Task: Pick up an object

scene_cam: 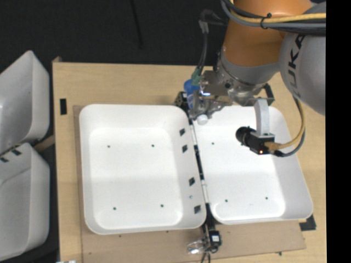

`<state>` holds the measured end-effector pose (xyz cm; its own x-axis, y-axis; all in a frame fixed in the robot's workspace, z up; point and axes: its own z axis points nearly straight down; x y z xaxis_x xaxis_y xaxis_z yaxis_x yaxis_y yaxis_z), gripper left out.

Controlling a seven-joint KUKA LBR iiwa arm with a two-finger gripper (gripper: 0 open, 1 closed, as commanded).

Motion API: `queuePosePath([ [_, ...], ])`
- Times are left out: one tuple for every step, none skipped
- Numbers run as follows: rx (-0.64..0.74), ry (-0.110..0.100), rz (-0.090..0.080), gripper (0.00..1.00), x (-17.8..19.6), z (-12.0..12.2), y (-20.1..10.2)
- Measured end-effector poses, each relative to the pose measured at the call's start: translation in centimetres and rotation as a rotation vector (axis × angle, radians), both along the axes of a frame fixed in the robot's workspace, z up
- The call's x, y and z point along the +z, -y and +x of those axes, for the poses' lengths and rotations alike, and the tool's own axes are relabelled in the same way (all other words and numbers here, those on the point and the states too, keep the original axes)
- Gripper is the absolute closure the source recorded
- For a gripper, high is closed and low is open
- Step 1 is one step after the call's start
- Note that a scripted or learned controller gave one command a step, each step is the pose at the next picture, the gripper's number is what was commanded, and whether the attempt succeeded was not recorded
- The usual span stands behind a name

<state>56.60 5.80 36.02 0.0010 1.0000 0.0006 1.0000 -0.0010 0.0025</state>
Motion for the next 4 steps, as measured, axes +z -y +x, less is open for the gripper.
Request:
queuePosePath([
  [0.005,-0.004,0.001,1.00,1.8,-7.9,-0.3],
  [0.000,-0.007,-0.003,1.00,-3.6,-7.6,1.0],
  [0.008,0.000,0.000,1.00,-0.3,-7.6,-3.3],
  [-0.003,-0.011,-0.004,1.00,-9.4,-7.7,0.9],
])
